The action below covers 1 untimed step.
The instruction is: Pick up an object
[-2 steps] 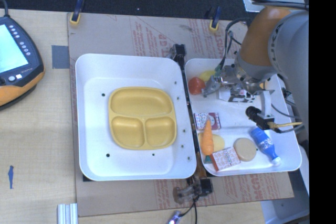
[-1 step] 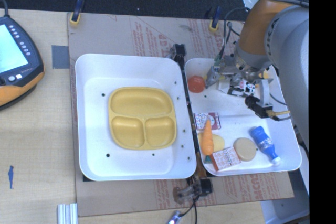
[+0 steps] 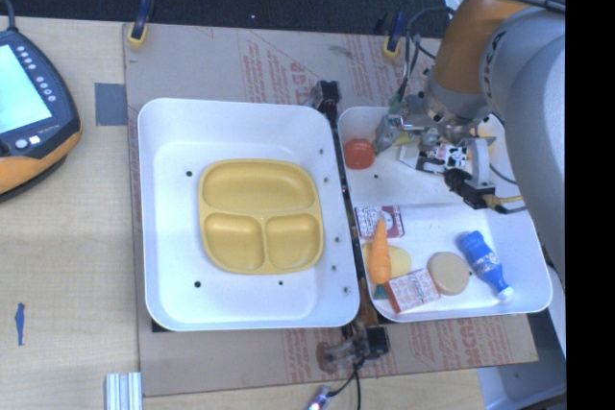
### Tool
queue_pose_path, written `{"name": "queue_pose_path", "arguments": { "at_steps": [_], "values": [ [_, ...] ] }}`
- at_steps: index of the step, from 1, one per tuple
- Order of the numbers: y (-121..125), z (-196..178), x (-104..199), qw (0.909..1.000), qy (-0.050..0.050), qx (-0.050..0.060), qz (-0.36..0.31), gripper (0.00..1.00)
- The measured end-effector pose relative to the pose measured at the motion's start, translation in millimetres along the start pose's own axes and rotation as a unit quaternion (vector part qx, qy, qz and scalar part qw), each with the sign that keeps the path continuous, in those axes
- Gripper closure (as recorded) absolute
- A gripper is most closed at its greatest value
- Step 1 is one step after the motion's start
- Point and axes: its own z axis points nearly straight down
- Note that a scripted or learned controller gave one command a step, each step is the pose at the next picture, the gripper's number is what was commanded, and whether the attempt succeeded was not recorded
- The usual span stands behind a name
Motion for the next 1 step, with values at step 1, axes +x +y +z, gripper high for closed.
{"name": "queue_pose_path", "arguments": {
  "at_steps": [1],
  "values": [
    [-6.3, -5.9, 27.4, 0.9999, 0.009, 0.012, -0.002, 0.00]
  ]
}}
